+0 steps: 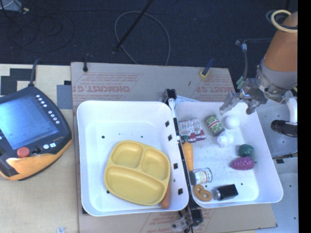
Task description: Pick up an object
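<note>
Probably a lab: teach pendant (30,130), loose cables (141,28).

A gripper (239,103) is seen above the right bin's (272,178) far edge, seemingly spread over a white ball (232,121).

A teach pendant (30,130) with a dark screen and orange underside lies at nine o'clock on the counter (29,203). Black cables (142,21) loop across the dark floor (73,23) at twelve o'clock. Brown printed cardboard (136,84) lies beneath both bins.

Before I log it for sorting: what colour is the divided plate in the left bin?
Yellow; the divided plate shows clearly in the camera view.
</note>
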{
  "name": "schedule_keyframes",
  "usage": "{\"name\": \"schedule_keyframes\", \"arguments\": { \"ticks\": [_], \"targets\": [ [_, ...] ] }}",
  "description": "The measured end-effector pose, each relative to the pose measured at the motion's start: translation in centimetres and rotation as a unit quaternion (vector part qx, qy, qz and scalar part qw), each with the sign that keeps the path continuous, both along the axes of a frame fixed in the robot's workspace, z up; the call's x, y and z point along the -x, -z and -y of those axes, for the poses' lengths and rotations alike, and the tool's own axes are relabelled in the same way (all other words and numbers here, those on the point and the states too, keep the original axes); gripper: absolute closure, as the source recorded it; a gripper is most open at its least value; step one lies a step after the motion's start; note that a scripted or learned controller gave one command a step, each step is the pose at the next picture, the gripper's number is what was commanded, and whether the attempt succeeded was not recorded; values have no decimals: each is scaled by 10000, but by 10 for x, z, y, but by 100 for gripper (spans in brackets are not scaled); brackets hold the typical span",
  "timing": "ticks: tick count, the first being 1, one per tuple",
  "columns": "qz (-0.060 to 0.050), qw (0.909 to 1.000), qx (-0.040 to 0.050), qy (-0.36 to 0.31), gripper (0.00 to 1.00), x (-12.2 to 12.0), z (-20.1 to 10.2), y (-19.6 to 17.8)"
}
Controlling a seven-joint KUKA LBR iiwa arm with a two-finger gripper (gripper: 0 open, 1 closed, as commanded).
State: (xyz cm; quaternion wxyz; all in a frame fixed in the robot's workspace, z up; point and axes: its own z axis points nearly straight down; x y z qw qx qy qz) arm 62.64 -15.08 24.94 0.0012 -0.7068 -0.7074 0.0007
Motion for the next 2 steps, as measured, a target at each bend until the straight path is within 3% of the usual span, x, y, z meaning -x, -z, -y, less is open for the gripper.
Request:
{"name": "schedule_keyframes", "arguments": {
  "ticks": [1, 2],
  "targets": [
    [-33, 10000, -9, -2, 0, -16, -12, 85],
    [-20, 10000, -2, 17, 0, 21, 44, 166]
  ]
}}
